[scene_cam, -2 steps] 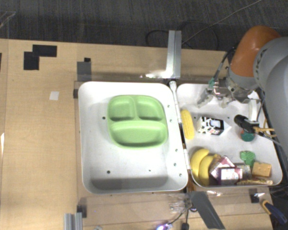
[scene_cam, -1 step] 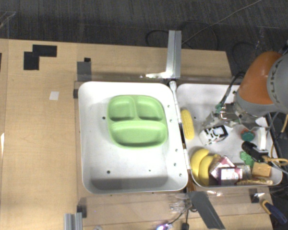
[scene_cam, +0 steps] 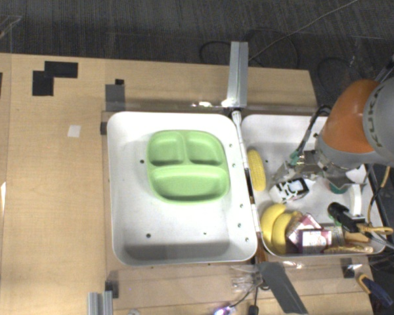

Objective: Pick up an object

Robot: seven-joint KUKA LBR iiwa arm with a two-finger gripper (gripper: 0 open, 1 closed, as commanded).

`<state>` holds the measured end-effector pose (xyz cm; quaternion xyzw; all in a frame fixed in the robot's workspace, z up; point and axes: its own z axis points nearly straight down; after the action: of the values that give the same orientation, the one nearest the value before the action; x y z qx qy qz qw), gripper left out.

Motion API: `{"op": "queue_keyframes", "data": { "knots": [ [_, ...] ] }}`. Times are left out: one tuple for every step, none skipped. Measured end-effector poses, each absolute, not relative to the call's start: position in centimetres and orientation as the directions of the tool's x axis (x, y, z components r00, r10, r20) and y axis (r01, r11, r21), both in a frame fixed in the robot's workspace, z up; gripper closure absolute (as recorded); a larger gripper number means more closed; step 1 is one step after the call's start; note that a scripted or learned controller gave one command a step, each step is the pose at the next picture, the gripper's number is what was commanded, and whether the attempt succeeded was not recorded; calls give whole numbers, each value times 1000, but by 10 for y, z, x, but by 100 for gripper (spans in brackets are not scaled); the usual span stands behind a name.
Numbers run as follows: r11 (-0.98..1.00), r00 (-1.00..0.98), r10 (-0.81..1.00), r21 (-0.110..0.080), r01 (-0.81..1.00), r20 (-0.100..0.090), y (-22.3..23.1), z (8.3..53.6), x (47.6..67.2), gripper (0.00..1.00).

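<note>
The gripper [scene_cam: 301, 169] is hovering low in the right bin [scene_cam: 276, 131], seemingly just above a black-and-white object [scene_cam: 291, 189] near the bananas [scene_cam: 279, 223], its pincer state impossible to tell.

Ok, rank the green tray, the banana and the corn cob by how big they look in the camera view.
1. Green tray, largest by far.
2. Banana.
3. Corn cob, slimmer; the banana is partly hidden, so these two are close.

We see the arm [scene_cam: 374, 123] as a bulky grey body, rounded like a drum, with a broad orange band [scene_cam: 347, 120] above the wrist. Thin dark cables run alongside it (their ends are too small to make out).
</note>
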<state>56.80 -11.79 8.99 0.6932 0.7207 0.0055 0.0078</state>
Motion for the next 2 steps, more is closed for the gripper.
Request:
{"op": "queue_keyframes", "data": {
  "knots": [
    [39,-39,999,19,999,2,-116,98,570,100],
    [-129,129,992,12,992,1,-126,89,602,100]
  ]
}}
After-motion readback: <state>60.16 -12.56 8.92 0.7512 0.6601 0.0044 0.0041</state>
